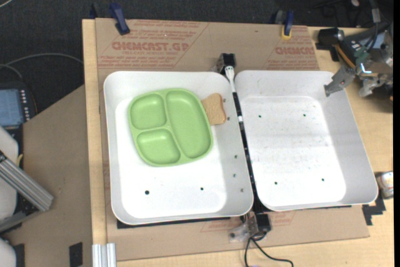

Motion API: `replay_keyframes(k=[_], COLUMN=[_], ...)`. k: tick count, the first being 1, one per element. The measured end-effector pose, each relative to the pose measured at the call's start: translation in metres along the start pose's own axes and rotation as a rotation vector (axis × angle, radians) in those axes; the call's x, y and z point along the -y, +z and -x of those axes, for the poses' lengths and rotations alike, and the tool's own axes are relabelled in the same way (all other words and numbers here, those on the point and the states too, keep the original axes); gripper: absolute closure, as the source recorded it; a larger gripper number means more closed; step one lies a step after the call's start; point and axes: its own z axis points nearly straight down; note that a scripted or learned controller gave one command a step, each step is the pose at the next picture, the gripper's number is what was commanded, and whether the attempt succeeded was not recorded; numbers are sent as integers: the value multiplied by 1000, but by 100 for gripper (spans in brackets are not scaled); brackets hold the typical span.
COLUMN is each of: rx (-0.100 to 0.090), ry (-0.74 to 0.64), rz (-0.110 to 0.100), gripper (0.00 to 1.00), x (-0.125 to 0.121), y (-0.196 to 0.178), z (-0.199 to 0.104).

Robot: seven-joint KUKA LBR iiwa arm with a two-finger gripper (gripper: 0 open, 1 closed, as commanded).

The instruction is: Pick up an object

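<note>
A light green divided plate (170, 127) lies in the left white bin (181, 197), toward its back. A tan piece of toast (214, 109) rests against the plate's right rim, near the divider between the bins. My gripper (350, 75) hovers at the far right, over the back right corner of the right white bin (300, 184), well away from the plate and the toast. Nothing is seen in its grasp.
Both bins sit on a brown cardboard sheet (162, 40) held by blue clamps (119, 19) at the back edge. A black bracket (227, 62) stands between the bins at the back. Cables and hardware (369, 47) crowd the upper right.
</note>
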Motion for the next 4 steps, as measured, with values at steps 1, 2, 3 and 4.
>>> replay_keyframes(k=[1, 2, 3, 4], rx=[5, 8, -1, -2], ry=[-5, 6, -5, -11], rz=[20, 22, 0, -1], gripper=[0, 0, 0, 0], x=[-9, 81, 107, 106], y=[-138, -277, -266, -266], z=[-25, 2, -56, -152])
